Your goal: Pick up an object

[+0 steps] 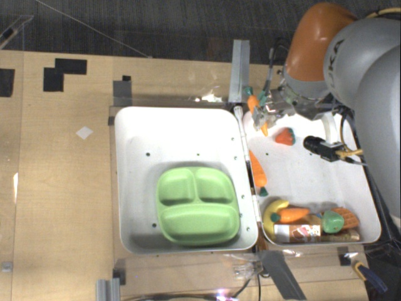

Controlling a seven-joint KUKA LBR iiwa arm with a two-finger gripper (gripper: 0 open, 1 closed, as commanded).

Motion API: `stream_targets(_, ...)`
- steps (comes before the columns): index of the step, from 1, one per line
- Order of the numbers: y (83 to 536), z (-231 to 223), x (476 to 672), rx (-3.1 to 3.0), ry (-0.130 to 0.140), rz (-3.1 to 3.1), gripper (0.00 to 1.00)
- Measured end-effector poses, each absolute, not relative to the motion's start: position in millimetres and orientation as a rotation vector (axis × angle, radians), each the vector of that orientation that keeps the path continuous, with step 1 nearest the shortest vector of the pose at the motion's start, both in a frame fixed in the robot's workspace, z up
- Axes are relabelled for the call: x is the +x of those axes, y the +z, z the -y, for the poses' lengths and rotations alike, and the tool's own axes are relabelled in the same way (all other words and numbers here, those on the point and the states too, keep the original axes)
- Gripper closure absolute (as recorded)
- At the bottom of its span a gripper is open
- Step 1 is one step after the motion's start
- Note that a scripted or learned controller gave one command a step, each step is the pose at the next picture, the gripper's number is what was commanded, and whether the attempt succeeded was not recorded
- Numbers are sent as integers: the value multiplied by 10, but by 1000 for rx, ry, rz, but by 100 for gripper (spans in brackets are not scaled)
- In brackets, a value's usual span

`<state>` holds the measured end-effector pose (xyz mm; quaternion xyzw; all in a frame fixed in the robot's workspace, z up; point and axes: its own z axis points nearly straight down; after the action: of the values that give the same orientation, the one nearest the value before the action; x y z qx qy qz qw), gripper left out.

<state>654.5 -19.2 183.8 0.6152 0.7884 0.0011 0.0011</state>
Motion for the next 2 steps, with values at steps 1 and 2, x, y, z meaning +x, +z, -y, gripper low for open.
stream_targets(1, 1835, 194, 6544, 1932, 3, -2475, 0)
stream_targets(2, 1834, 770, 5995, 1855, 2, -2533, 0)
